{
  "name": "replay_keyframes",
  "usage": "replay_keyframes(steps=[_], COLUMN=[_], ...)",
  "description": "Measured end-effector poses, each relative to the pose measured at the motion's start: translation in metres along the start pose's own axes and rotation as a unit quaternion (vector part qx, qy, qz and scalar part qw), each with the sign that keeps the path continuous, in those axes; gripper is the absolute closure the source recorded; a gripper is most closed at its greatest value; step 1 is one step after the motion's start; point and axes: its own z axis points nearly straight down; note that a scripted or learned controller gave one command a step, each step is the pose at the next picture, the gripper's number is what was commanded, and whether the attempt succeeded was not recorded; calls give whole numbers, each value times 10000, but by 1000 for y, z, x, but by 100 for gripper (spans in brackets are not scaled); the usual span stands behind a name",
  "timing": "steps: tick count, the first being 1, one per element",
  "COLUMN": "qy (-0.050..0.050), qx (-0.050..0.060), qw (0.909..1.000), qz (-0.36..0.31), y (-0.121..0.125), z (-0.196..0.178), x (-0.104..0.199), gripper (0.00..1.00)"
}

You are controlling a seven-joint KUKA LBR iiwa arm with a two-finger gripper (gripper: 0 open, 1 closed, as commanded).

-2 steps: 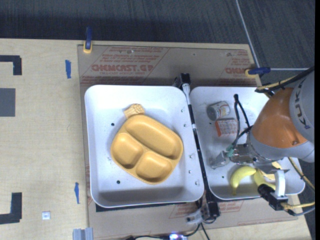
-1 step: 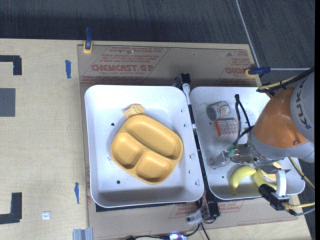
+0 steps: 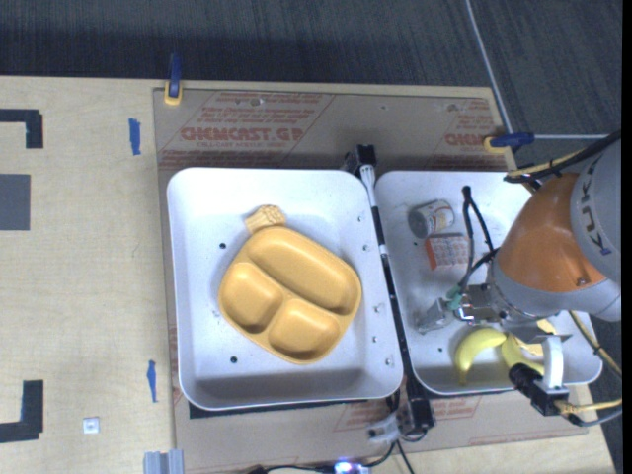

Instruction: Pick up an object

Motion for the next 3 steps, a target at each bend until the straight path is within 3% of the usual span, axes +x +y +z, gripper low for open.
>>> replay_keyframes(steps=[3], qy=[2], qx=[-1], qw=[10000], qz=[2], y=[0], z=[0], x=[0], gripper=[0])
